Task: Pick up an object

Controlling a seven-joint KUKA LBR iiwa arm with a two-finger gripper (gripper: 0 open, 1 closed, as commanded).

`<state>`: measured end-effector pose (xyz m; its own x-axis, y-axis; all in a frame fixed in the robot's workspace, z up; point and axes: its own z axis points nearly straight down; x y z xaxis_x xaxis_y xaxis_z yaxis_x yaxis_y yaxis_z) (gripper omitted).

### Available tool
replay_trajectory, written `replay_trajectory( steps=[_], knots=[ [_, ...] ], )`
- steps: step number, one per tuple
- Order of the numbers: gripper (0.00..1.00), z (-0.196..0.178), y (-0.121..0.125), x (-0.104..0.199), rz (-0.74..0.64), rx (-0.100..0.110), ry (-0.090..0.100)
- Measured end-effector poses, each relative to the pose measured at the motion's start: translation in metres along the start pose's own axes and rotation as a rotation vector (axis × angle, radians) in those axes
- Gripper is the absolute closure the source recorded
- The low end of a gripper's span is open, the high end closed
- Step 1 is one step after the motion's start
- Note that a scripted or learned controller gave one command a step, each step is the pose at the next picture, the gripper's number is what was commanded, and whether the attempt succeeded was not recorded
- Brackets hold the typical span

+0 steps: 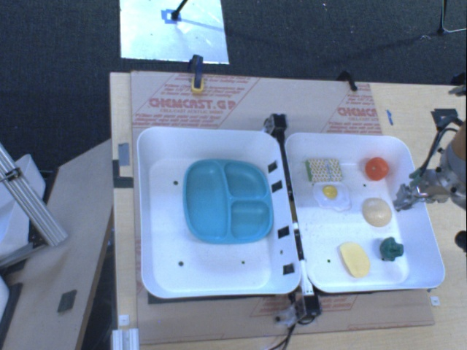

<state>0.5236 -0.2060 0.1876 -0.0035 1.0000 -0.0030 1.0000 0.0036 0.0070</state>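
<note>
Gripper (pixel 403 197) sits over the right bin's (pixel 427 217) right rim beside the beige egg (pixel 376 211); can't tell its state.

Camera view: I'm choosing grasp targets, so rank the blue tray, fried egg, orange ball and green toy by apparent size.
1. Blue tray
2. Fried egg
3. Orange ball and green toy look alike; no clear order.
</note>
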Motion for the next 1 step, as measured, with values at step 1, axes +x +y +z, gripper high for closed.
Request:
replay_trajectory(
  steps=[1],
  knots=[
    [1.00, -0.0485, 0.0110, -0.0002, -0.001, 0.000, 0.000]
  ],
)
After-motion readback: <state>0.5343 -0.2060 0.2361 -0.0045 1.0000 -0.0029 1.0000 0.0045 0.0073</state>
